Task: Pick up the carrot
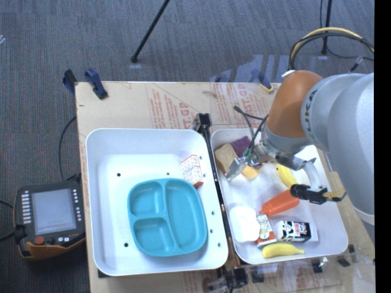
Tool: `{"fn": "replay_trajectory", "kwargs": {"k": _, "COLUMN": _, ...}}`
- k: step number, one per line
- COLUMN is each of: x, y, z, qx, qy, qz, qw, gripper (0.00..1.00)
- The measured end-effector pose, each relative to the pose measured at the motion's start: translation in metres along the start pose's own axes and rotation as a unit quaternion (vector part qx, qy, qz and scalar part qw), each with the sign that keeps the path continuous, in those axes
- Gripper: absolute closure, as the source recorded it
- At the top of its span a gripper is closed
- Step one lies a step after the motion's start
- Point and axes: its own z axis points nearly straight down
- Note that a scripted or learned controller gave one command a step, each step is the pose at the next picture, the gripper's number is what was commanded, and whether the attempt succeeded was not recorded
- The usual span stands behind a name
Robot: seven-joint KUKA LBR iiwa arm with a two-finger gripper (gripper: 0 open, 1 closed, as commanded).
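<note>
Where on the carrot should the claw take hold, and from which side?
Take the carrot at mid-body, coming from straight above, with the claw turned across its length. It lies flat in the right bin, slanting from lower left to upper right in the camera view, with bare floor along its upper-left flank.

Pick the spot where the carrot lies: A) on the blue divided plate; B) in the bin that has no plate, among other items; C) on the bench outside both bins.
B: the carrot lies on the floor of the bin nearer the arm, while the blue plate sits in the other bin.
</note>
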Motion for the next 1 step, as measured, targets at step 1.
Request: {"fn": "replay_trajectory", "kwargs": {"k": 1, "x": -0.0168, "y": -0.0639, "z": 0.0014, "qx": 0.003, "qy": 0.000, "qz": 0.029, "qw": 0.9996, "gripper": 0.00}}
